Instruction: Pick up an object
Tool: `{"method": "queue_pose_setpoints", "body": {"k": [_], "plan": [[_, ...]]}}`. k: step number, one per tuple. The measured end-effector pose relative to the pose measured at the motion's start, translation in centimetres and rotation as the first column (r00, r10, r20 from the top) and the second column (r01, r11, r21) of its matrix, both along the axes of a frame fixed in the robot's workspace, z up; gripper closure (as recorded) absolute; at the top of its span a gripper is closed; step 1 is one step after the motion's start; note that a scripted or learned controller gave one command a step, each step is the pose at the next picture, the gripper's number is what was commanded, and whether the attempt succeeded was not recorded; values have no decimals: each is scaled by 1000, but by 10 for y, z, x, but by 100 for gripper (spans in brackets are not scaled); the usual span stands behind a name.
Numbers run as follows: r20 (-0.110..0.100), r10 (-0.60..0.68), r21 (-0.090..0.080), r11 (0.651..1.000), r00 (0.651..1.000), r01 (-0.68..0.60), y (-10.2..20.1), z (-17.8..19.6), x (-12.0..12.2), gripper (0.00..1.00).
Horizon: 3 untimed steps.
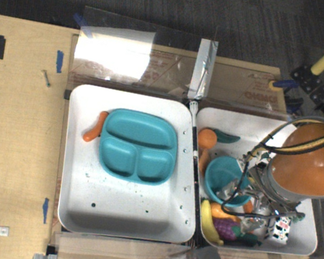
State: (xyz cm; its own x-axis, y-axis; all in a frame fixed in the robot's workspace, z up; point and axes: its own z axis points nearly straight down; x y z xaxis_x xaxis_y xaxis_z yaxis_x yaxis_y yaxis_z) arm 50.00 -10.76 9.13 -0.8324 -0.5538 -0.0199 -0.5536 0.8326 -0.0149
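left bin: holding a teal divided plate, an orange carrot lying beside it | right bin: arm hanging over a teal cup, banana, purple grapes | gripper: jaws' state cannot be told

The tan bench bears a left white bin and a right white bin, side by side.

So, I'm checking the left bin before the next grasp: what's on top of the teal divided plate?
The teal divided plate has nothing visible on it. An orange carrot-like piece lies against its left edge. Anything beneath the plate is covered.
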Motion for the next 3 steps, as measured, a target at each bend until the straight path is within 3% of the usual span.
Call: {"method": "queue_pose_setpoints", "body": {"k": [1,2,3], "plan": [[4,11,-3,1000,1000,-11,3,1,-1,0],[-1,194,-6,981,981,-194,13,0,6,0],[16,190,-12,982,982,-190,12,15,11,100]]}}
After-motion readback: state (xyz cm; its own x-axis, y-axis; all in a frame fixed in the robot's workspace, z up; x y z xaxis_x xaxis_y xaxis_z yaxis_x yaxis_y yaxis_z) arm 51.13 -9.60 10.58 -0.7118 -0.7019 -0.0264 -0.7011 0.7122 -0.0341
